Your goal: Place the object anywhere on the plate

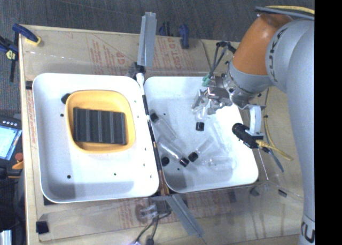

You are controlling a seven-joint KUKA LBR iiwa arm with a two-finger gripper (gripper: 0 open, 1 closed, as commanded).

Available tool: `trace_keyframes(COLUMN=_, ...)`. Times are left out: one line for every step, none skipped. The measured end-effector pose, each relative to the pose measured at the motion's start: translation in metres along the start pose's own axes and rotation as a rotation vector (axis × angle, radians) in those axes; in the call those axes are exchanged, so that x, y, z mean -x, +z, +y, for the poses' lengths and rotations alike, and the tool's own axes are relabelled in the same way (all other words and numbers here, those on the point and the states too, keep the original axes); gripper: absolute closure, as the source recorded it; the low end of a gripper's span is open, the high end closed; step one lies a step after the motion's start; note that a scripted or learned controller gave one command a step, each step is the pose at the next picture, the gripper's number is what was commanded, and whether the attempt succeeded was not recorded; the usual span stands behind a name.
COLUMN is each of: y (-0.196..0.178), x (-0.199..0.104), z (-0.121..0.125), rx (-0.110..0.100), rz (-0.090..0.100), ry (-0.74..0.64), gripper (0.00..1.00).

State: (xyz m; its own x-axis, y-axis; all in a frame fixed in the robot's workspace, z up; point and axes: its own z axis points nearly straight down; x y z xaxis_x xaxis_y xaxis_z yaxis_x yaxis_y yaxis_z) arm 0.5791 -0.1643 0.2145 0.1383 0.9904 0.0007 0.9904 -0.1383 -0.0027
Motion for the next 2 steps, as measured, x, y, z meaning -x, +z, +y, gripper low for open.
trace_keyframes(y=-0.007, x=-0.087, z=0.013, rx=-0.001, rz=0.0, ry=-0.102, gripper=1.0)
trace_keyframes(y=-0.001, x=-0.153, z=0.018, rx=0.001, rz=-0.001, ry=-0.171, gripper=1.0)
